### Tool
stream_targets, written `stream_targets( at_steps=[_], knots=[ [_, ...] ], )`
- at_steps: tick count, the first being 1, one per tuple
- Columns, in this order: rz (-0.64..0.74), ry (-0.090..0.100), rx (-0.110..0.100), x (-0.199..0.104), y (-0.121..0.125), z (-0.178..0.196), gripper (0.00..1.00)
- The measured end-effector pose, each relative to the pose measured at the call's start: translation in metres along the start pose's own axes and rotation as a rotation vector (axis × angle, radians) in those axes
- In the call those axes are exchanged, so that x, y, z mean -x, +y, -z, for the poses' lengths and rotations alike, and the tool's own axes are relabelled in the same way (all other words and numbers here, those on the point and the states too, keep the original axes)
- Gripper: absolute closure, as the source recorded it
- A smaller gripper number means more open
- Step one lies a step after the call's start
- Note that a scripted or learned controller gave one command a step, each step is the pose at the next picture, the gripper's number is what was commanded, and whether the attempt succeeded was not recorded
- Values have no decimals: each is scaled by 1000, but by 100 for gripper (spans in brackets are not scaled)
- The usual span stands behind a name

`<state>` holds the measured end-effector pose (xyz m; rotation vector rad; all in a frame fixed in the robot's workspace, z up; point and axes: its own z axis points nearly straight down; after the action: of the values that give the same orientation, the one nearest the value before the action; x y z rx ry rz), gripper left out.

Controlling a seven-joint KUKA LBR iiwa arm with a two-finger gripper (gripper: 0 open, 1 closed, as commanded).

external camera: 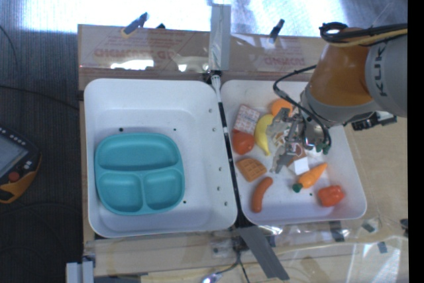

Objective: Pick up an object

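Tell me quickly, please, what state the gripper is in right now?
Gripper: low in the right bin among the toy food, beside the banana; open or closed cannot be told.

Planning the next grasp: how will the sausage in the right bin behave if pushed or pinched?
The sausage looks rounded and glossy, so it may roll or slip from a pinch. It is probably a light, stiff toy. It lies apart from the waffle.

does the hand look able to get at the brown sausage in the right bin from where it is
Probably yes. The brown toy sausage lies apart at the front of the right white bin, nothing on top; the hand hovers just behind it.
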<state>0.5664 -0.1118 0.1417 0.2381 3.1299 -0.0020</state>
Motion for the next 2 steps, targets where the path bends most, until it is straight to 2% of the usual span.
stream_targets(
  at_steps=[1, 2],
  knots=[
    [-54, 1, -1, 18, -54, -36, 0],
    [-119, -14, 1, -4, -55, -51, 0]
  ],
)
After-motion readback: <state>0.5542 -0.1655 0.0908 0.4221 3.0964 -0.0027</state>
